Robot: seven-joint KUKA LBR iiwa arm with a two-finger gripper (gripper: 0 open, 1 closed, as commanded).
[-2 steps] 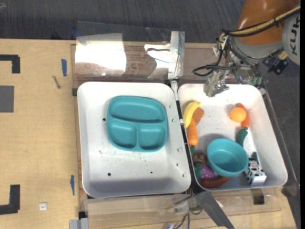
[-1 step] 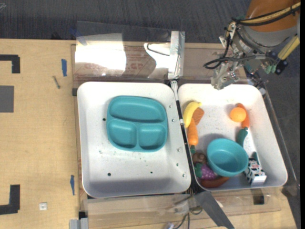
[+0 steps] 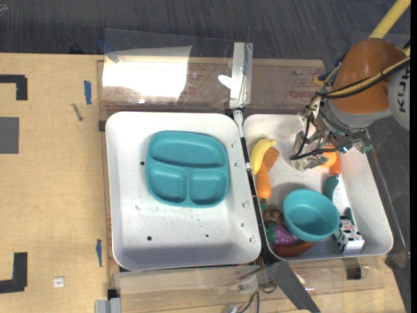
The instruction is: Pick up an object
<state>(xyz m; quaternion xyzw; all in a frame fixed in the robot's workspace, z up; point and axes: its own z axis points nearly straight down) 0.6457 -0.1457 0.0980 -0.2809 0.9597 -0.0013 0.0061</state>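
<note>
We see the gripper [image 3: 311, 150] low in the right bin [image 3: 378, 201]; we cannot tell its state. Left of it lies a banana [image 3: 260, 152], below it a teal bowl [image 3: 311, 214].

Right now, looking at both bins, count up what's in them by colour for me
Teal: 2, the divided plate and the bowl
Yellow: 1, the banana
Orange: 2, the carrot and an orange piece by the gripper
Purple: 1, the grapes
Dark green: 1, a slim piece
White: 1, a small box
Total: 8
</note>
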